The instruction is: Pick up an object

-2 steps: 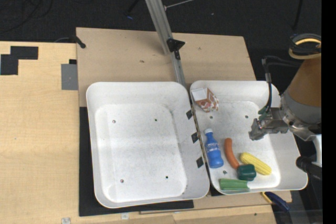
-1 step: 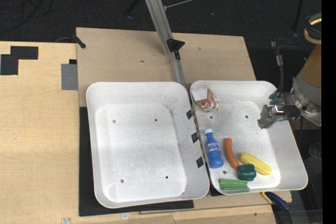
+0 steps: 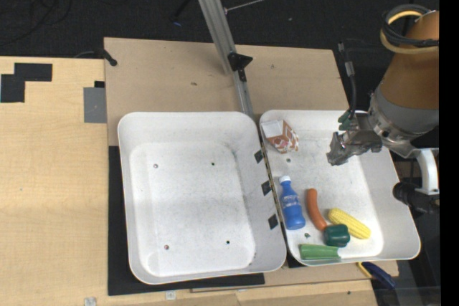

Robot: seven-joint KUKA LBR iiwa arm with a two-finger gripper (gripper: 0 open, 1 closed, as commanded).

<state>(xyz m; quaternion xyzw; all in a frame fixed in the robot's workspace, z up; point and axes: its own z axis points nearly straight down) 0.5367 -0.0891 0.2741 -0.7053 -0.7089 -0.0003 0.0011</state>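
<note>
The right bin holds a clear box with red contents near its far left corner, a blue bottle along its left wall, an orange sausage-shaped piece, a yellow corn cob, a dark green block and a green pod at the front. My gripper hangs over the right bin's far right part, above bare floor, well apart from every object. Nothing shows between its fingers.
The left bin stands beside the right one, with black clips on the shared wall. A slanted aluminium rail rises behind the bins. The arm's orange-banded body fills the right side.
</note>
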